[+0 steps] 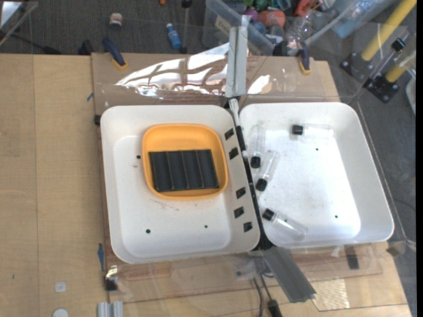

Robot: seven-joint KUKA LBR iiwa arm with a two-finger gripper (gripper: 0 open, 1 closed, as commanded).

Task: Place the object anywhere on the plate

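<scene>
An orange plate (185,137) bearing a black ribbed block (184,170) sits in a white bin (125,210).

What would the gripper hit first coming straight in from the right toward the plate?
If it travels low, likely the right bin's outer rim; clearing that, the clear black-capped tube lying near the bins' joined rims, then those rims, before the orange plate. Height is unclear from this slanted view.

One plate (185,137), four vials (268,167)
</scene>
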